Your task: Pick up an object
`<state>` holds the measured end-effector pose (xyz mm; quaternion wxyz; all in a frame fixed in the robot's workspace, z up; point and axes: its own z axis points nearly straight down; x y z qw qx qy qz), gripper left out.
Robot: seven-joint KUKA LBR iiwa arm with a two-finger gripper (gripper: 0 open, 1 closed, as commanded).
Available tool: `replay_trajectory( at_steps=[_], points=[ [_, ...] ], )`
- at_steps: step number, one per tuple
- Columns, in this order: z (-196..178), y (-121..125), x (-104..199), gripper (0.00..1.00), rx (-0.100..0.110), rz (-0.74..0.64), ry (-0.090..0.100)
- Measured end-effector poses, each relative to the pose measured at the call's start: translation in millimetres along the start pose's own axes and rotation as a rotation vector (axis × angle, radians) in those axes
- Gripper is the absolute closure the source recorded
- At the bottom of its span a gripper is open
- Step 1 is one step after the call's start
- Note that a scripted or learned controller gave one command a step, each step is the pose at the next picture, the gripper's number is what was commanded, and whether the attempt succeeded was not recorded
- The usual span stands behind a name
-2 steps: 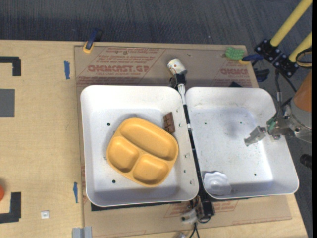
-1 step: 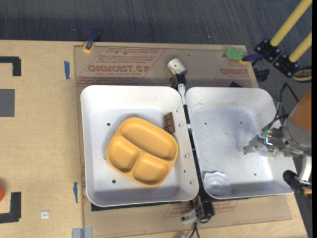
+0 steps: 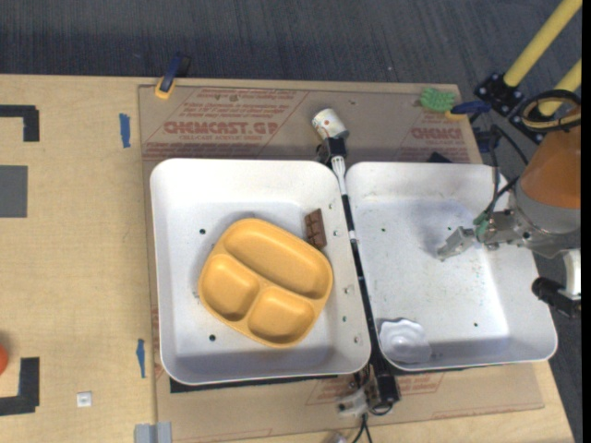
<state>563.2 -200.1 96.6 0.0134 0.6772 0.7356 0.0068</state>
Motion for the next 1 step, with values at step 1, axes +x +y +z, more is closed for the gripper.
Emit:
replay_trajectory(
  at_steps=[1],
  points=[
    [-1.9,-10.4,68.0,0.0,0.03,0.037,0.011]
  ],
)
